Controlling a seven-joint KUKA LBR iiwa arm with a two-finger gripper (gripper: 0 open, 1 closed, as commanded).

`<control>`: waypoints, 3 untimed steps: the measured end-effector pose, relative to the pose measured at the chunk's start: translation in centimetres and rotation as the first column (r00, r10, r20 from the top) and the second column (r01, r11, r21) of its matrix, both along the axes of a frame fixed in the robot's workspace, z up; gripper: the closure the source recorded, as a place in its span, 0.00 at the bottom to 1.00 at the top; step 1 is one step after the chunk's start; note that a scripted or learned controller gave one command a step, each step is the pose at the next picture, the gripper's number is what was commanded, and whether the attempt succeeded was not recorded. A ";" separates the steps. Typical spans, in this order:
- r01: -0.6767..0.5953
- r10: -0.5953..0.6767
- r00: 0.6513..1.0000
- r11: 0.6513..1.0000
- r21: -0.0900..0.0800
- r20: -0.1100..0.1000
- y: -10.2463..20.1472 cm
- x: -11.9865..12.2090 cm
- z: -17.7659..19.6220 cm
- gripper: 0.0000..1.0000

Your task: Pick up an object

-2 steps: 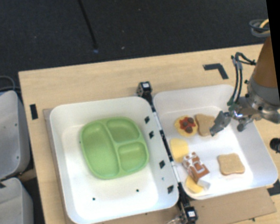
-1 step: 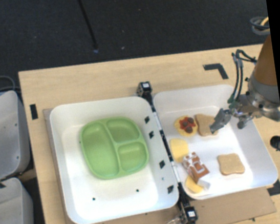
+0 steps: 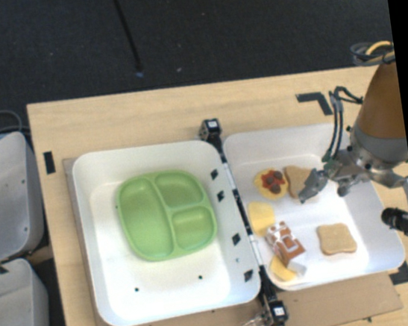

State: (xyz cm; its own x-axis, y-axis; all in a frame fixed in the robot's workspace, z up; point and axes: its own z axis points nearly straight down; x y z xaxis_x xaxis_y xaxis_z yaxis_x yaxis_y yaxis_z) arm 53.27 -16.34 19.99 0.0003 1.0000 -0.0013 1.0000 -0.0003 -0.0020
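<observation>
Near the front of the right bin (image 3: 387,261): bread slice (image 3: 337,238), loose. Further back, the gripper (image 3: 326,186), fingers spread and empty, hangs beside a tan wedge (image 3: 297,179), likely its target. Left bin (image 3: 103,301) holds a green tray (image 3: 168,215).

I'm looking into the right bin (image 3: 369,263), where the food pieces lie scattered flat on the white floor. Near the top sits a small round yellow piece with red topping (image 3: 271,181), and just beside it, to the right, a tan wedge like a pizza slice (image 3: 297,180). Below them, a pale yellow cheese slice (image 3: 261,216) against the left wall. Under that, a small brown and white block (image 3: 284,240), touching another yellow piece (image 3: 282,269) at the bottom left corner. Well apart, to the right, a slice of toast (image 3: 337,238) lies flat.
</observation>
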 end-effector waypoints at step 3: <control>0.009 -0.009 1.000 1.000 -0.001 0.006 0.1 -0.3 -8.8 1.00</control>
State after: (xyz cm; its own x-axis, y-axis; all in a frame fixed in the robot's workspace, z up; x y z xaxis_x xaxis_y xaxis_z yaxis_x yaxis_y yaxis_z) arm 52.97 -16.28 11.15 0.0096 1.0000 -0.0019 0.9999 -0.0096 0.0038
